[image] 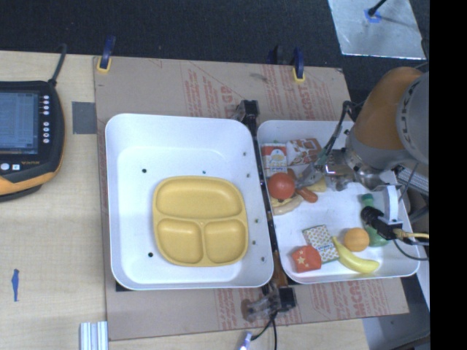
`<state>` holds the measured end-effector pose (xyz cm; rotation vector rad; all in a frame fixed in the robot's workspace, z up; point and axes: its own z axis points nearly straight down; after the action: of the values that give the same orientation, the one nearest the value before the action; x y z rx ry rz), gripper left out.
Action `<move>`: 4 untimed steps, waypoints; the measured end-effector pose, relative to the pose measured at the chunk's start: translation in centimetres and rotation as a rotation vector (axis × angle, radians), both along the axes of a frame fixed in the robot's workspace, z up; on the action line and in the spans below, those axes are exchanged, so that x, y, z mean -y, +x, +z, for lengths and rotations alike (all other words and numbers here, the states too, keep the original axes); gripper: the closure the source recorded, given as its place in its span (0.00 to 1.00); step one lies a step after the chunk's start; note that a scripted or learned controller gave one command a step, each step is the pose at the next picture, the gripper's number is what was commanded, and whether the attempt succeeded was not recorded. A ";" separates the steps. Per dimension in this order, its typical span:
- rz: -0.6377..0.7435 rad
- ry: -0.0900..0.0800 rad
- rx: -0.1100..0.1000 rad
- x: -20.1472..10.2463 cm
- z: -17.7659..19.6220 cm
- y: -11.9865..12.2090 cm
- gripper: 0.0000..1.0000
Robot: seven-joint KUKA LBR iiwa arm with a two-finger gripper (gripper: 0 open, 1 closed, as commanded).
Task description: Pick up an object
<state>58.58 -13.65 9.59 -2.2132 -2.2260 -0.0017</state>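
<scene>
Gripper low over the right bin, upper-left part; tomato nearest candidate

Item: tomato lies just beside the tool at about 8 o'clock, round, so no long axis to align with; a red sausage-like piece sits between them, and a printed packet lies at about 11 o'clock. Tool state: cannot tell. Nothing visibly held. Other stock at 5 o'clock, well apart: banana, orange. Yellow tray occupies the left bin

right bin: crowded with food | left bin: yellow tray centre, margins free
</scene>
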 end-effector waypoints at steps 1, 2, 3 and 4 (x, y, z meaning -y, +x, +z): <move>0.002 0.000 0.005 0.0 1.2 0.2 1.00; 0.002 0.000 0.003 0.0 1.1 0.2 0.00; 0.003 0.000 0.003 0.1 2.2 0.2 1.00; 0.003 0.000 0.002 0.1 2.2 0.2 0.00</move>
<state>58.75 -13.71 11.75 -2.2109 -2.2306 -0.0047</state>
